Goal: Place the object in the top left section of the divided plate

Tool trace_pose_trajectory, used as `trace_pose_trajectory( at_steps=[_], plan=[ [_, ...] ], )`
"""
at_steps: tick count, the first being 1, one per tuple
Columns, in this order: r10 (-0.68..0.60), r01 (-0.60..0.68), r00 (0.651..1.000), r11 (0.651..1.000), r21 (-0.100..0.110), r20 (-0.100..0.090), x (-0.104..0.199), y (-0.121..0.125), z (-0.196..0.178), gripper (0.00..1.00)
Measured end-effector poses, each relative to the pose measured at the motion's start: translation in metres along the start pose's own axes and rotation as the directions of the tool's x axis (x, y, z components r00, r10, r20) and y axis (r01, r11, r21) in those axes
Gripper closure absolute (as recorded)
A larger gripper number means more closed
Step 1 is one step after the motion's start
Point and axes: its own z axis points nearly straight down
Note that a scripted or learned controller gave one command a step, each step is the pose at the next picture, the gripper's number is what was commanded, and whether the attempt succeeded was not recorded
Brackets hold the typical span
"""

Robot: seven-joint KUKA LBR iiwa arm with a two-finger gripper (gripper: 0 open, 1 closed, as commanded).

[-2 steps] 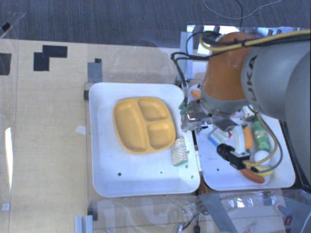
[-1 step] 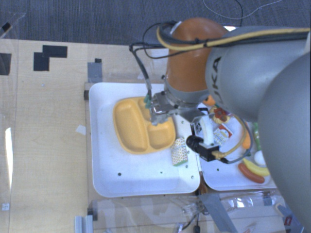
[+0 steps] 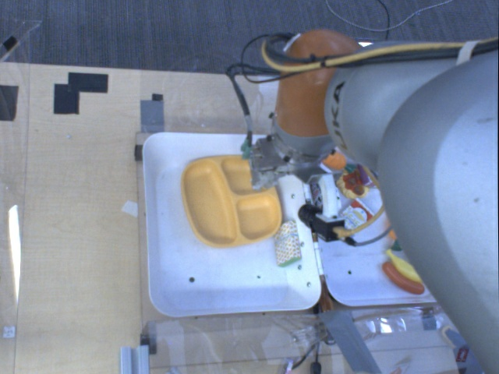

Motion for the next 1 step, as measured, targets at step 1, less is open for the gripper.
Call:
trace_pose_trajectory(
  at_steps=[1],
  plan=[
    [-0.221,0.221,0.975,0.975,-0.005,0.001,-0.0478,0.0614,0.0077,1.00]
  ],
)
